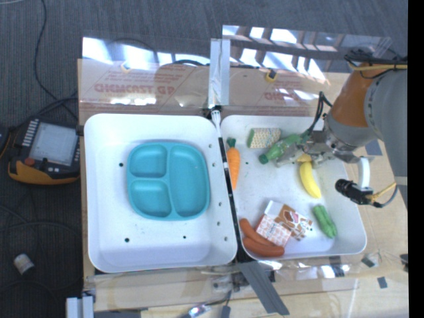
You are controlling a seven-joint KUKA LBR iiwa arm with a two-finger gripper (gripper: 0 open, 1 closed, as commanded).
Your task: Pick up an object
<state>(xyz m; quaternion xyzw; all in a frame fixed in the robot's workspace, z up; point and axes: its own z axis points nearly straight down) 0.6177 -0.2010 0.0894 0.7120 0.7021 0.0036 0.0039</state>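
The right bin (350,242) holds several items. A green bottle (278,149) lies on its side near the back. Just below its right end is a yellow banana (309,179). My gripper (311,152) is low in the bin, right at the bottle's right end and the banana's top end. The grey arm with its orange band (358,98) comes in from the right. A tan square cracker (264,137) lies behind the bottle. An orange carrot (233,166) rests along the bin's left wall.
In the right bin's front part are a green pod (324,220), a red-and-white packet (283,224) and a red sausage (260,242). The left bin (106,244) holds a blue divided plate (167,180). Clear panels (152,85) stand behind both bins.
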